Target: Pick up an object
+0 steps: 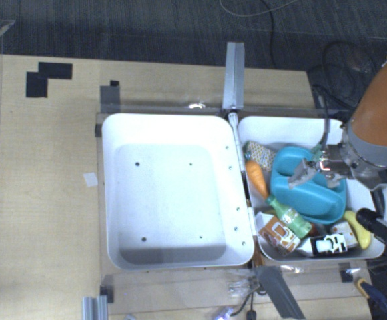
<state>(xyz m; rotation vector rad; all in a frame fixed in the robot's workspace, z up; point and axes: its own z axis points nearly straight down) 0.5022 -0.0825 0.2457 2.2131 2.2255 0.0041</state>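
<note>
The desk [40, 199] carries two shallow white bins side by side. The left bin [170, 192] lies well apart from the clutter, across the divider from the blue bowl.

The right bin [283, 127] holds everything else, and the blue bowl [308, 192] is its largest piece, sitting near the middle. The arm [380, 122], grey with an orange band, comes in from the right of the bowl and ends just over the bowl's upper rim. The claw [311, 170] hangs there above the bowl's hollow; its fingers look slightly parted with nothing between them, though the view is too small to be sure.

Smaller things crowd the bowl. An orange carrot [256, 179] lies just left of it, beside the divider wall. A patterned pouch [261, 155] sits up-left of the bowl, touching the carrot's top. A green bottle [290, 217] leans against the bowl's lower left edge. Below that rests a brown packet [278, 235]. A black-and-white item [331, 245] lies below the bowl, and a yellow banana [360, 232] lies at the bowl's lower right, near the bin's corner.
</note>
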